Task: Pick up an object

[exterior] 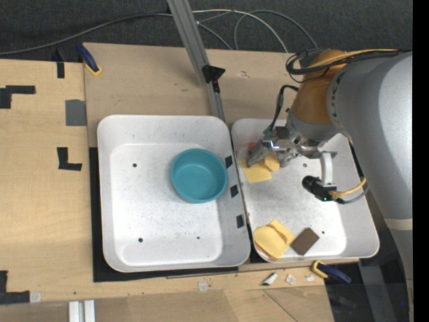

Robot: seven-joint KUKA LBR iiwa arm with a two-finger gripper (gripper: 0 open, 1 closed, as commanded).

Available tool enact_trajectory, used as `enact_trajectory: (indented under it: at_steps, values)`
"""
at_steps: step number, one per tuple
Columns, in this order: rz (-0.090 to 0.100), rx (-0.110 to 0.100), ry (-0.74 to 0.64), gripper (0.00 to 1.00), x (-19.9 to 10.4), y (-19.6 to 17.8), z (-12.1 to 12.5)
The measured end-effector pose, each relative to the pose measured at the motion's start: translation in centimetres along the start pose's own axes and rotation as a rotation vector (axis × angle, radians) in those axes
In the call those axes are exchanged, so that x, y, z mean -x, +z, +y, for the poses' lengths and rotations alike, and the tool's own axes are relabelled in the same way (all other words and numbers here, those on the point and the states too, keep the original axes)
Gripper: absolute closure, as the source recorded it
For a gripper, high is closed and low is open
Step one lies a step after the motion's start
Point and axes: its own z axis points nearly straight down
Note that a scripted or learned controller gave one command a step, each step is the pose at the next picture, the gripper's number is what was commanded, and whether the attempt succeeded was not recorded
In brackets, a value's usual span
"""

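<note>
wooden bench with two white bins, grey arm bent down into the right bin, gripper low over a yellow block, finger state unclear, blue bowl in left bin

The grey arm reaches in from the right, wrist bent down; its gripper seems lowered.

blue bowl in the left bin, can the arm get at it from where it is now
Probably yes. The blue bowl sits alone and upright in the left bin, with nothing over it. The gripper is low in the right bin by a yellow piece, just across the rims.
</note>
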Motion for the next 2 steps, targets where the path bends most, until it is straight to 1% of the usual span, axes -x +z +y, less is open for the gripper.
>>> enact_trajectory:
  at_steps: [1, 2]
  values:
    - [0.001, 0.001, -0.001, 1.0, -0.1, -1.1, 0.0]
    - [0.001, 0.007, 0.0, 1.0, -0.5, -7.3, 0.0]
